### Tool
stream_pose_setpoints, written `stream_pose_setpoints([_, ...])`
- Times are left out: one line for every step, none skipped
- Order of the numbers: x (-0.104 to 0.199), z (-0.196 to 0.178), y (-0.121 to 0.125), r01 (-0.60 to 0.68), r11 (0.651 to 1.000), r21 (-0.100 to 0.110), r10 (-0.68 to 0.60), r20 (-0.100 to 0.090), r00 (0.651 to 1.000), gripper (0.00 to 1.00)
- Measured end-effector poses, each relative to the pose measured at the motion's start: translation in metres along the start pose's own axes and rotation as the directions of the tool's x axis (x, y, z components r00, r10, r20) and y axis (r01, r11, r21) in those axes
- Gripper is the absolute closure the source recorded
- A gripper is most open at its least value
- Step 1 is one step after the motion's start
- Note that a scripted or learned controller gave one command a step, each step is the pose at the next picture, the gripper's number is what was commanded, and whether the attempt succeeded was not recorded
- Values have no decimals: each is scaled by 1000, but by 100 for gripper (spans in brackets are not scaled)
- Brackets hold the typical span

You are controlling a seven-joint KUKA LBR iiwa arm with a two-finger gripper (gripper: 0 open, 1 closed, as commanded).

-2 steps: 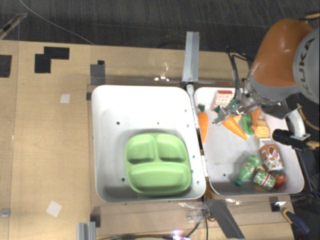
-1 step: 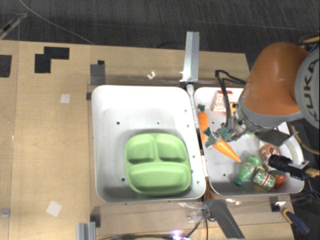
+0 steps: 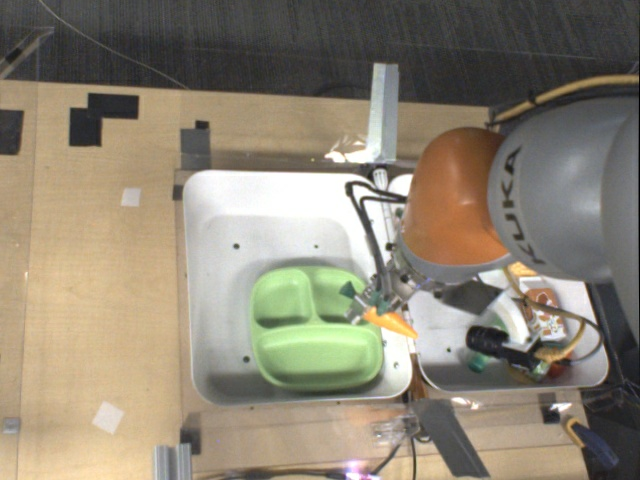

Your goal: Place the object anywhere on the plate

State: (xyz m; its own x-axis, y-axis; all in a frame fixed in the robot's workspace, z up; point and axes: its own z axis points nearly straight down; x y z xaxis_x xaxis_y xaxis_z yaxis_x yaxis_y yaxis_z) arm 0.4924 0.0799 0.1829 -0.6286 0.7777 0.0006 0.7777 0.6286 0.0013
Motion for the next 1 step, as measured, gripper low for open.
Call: stream_pose_setpoints([-2, -2, 0, -2, 1000, -3, 2, 3, 1000, 0])
